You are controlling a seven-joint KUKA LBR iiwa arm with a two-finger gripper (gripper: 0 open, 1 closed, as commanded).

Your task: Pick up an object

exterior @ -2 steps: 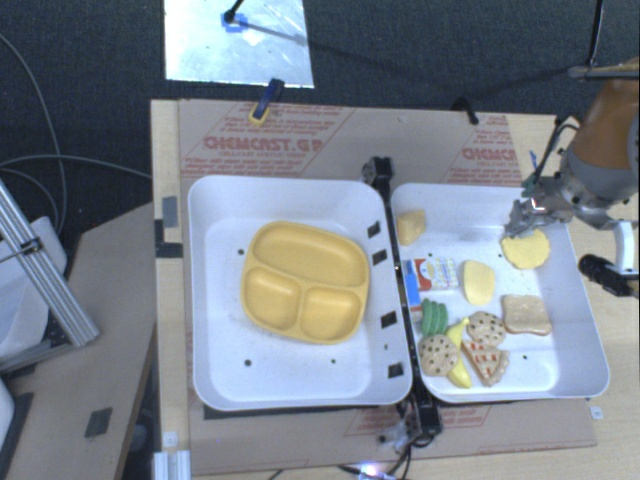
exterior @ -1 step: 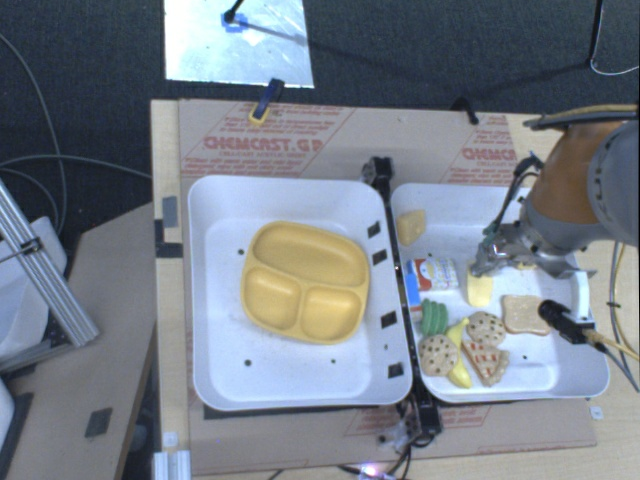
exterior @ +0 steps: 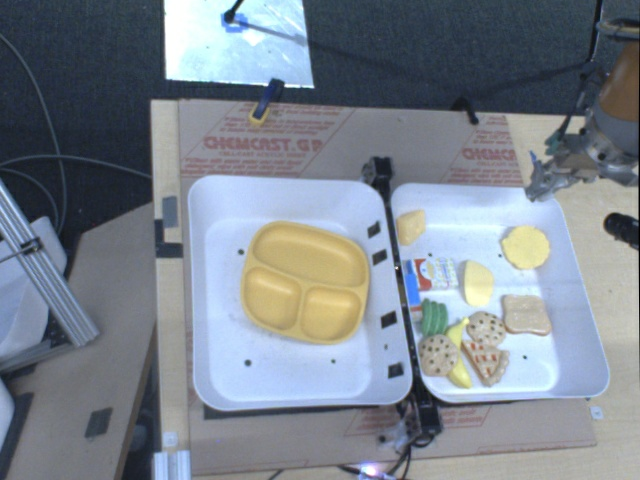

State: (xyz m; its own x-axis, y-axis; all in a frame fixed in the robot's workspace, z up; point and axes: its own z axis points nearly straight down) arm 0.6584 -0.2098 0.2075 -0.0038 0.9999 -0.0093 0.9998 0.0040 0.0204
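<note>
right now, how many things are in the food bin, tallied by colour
yellow pieces: 4
brown pieces: 4
green piece: 1
carton: 1
total: 10

The grey arm [exterior: 618, 88] reaches in at the upper right of the camera view, its orange-banded wrist angled down-left, the gripper [exterior: 543, 180] at its lower end.
</note>
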